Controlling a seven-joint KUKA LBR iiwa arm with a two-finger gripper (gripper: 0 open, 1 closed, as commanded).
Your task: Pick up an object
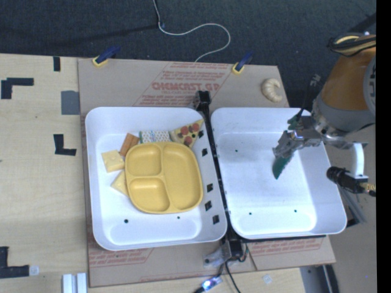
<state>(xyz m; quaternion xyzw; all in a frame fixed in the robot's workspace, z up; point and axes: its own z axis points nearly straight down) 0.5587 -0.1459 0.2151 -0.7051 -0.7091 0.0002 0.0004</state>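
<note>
Camera view gives me both bins from above, so I read it left to right. On my left sits the left bin [98,182], and a yellow divided plate [164,177] lies near its middle, flat, with three compartments. Tucked around the plate from about nine o'clock to one o'clock are small pieces: pale yellow squares [113,161] at nine, an orange-brown strip [128,143] at eleven, a speckled card [154,136] at twelve and a patterned piece [188,131] at one, several of them partly under the plate's rim. A black divider [211,157] runs between the bins.

Next comes the right bin [256,218]. At about two o'clock within it I see the gripper [285,154], reaching in from the right on the grey arm [342,115] with its orange band [345,81]. A dark green object [279,166] hangs from the fingers, pinched between them and pointing down toward the bin floor; I cannot tell whether its lower tip touches the floor.

Beyond the bin at twelve o'clock, a small beige lump [273,89] rests on the cardboard sheet [183,84], which two clips hold, one [105,55] at the left corner and one [242,61] toward the right.
</note>
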